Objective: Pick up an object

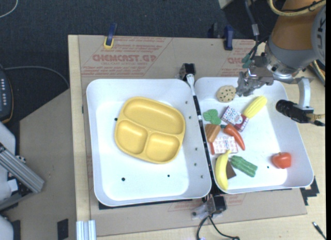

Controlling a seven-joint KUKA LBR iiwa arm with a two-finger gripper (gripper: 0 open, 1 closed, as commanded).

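The right white bin (297,146) holds several toy foods: a cookie (225,94), a corn cob (254,106), a red pepper (236,136), a carrot (212,132), a banana (221,170), a green pickle (243,165), a tomato (281,160) and small printed packets (232,116). My gripper (247,87) hangs over the far part of this bin, between the cookie and the corn cob, just above them. Nothing shows between its fingers.
The left white bin (103,146) carries a yellow divided plate (149,129). A black divider strip (199,125) runs between the bins. Clamps (109,36) sit on the far edge of the brown board. A black fitting (292,110) juts over the right bin's rim.
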